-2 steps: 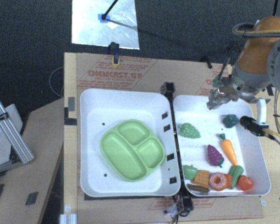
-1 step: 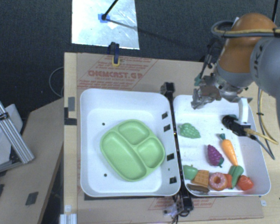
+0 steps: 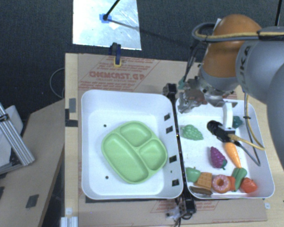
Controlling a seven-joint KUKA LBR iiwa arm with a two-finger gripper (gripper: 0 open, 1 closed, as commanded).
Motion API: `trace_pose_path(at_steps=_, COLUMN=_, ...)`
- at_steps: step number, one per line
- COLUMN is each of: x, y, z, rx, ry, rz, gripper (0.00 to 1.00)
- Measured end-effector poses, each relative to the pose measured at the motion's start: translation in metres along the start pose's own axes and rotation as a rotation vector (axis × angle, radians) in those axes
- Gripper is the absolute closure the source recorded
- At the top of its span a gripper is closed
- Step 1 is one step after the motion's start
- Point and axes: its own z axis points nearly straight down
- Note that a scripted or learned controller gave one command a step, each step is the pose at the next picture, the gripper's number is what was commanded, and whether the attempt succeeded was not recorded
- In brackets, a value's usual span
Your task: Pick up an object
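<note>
Two shallow white bins sit side by side on the bench. Left bin (image 3: 92, 132) holds a green divided plate (image 3: 133, 151), lying flat, its long axis running from upper right to lower left. Right bin (image 3: 265, 178) holds the loose items: a green grape bunch (image 3: 191, 132) near the divider, a purple grape bunch (image 3: 217, 157) with its long axis roughly up-down in the view, and an orange carrot (image 3: 232, 154) just beside it, narrow tip pointing toward the lower right. Along the near wall lie a pink-iced doughnut (image 3: 221, 183), a waffle piece (image 3: 204, 181) and a red tomato (image 3: 249, 185). Gripper (image 3: 188, 104) hangs over the far left corner of the right bin, above the green grapes and apart from them. Finger spacing cannot be determined.
</note>
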Motion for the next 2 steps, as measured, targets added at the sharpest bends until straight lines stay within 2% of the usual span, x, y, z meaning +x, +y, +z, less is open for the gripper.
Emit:
trace_pose_path(at_steps=1, x=0.050, y=-0.007, z=-0.001, rx=0.000, ry=-0.001, rz=0.002, gripper=1.00)
trace_pose_path(at_steps=2, x=0.072, y=0.002, z=0.003, rx=-0.002, ry=-0.001, rz=0.002, gripper=1.00)
